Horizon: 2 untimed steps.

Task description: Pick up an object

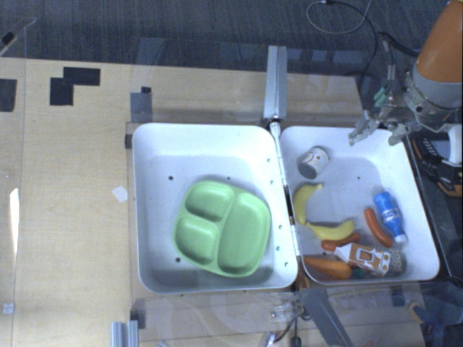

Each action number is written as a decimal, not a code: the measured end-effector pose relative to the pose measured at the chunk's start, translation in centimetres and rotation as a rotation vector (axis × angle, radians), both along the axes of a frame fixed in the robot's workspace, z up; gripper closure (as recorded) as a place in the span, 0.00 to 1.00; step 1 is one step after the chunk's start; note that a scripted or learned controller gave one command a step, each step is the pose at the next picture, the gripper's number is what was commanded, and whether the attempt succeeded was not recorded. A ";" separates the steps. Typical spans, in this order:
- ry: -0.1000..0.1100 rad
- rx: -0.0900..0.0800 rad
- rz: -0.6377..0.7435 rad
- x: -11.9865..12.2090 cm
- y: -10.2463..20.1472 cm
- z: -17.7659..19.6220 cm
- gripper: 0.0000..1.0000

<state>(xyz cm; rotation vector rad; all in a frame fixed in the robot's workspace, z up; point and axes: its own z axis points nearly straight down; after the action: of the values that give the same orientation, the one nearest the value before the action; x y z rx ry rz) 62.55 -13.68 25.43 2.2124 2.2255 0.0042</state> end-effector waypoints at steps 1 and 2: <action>0.001 0.000 0.131 2.7 3.5 -10.0 0.00; -0.001 0.000 0.072 4.5 0.5 -16.2 0.00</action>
<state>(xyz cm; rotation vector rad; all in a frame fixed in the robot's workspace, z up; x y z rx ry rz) 67.03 -13.19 9.27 2.1306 2.3029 0.0054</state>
